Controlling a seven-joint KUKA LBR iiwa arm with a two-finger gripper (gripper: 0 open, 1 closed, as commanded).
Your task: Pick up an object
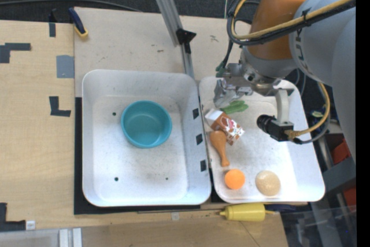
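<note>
Hovering my gripper over the right bin's upper left, I target the green object just beneath; whether it is spread or pinching, I cannot tell.

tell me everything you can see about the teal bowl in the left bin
The teal bowl is a round, smooth, plastic-looking dish with a thick rim and a slightly darker inside. It stands upright, mouth up, with nothing visible in it. It rests on the floor of the left bin, toward its upper middle, apart from the walls and touching no other object.
</note>
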